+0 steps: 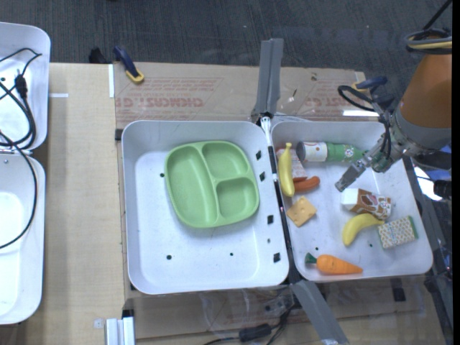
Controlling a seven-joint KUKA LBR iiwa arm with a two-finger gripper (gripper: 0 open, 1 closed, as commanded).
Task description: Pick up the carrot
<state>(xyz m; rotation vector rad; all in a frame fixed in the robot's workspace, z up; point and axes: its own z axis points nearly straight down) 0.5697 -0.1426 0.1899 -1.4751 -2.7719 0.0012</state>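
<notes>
1. Carrot (pixel 338 265) is the object to pick up; it lies in the right bin (pixel 420 261), close to the front wall, with the green leaf end pointing left and the orange body pointing right.

2. At the left, the left bin (pixel 144 250) holds a green divided plate (pixel 213 182), which has no part in this step.

3. In the right bin, from left to right, I see a banana (pixel 286 169) along the left wall, a small red piece (pixel 307 184) beside it, a yellow cheese wedge (pixel 302 211), a bottle (pixel 327 152) lying on its side near the back wall, a second banana (pixel 358 226), a brown and white carton (pixel 372 204) and a green patterned block (pixel 397 231).

4. The gripper (pixel 350 177) hangs over the back half of the right bin, near the bottle and the carton and well apart from the carrot. If the jaws are parted or closed, I cannot tell; nothing is seen between them.

5. I judge that the task is at the approach step, and the grasp is not yet done.

6. To do it well, the gripper should travel toward the front wall, pass clear of the second banana, and turn so that the jaws close across the thick orange part, not along its length.

7. The front wall is very near, so the descent should be straight down.
</notes>
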